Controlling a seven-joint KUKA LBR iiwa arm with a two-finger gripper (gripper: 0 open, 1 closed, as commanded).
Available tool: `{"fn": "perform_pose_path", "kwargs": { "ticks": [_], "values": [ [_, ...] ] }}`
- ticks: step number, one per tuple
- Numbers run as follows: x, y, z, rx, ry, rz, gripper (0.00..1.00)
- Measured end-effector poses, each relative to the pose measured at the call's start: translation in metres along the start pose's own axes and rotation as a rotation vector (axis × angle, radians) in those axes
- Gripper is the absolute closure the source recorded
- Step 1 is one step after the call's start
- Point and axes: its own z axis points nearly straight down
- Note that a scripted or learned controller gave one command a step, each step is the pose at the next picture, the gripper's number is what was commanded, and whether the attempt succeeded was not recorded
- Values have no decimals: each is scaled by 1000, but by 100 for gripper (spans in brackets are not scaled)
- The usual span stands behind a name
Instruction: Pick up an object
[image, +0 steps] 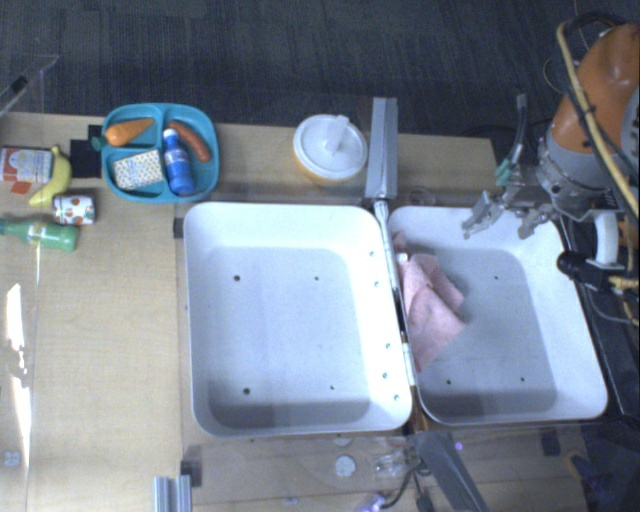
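A crumpled pink cloth (432, 305) lies in the right bin (560, 395), pressed against its left wall. My gripper (500, 224) hangs over the bin's far edge, up and to the right of the cloth and apart from it. Its fingers are spread open with nothing between them. The arm's grey wrist and orange band (600, 90) reach in from the upper right.
The left bin (200, 300) stands beside the right one, with a metal bar (380, 150) behind the seam. Behind the bins are a white-lidded yellow tub (330, 148) and a blue tray (205, 135) of toy food. A banana (52, 178), a can (74, 209) and a green bottle (40, 234) lie far left.
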Motion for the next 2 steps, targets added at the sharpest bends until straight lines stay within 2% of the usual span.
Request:
{"fn": "perform_pose_path", "kwargs": {
  "ticks": [1,2],
  "values": [
    [42,2,27,-1,0,6,0],
    [-4,20,129,0,0,-133,0]
  ]
}}
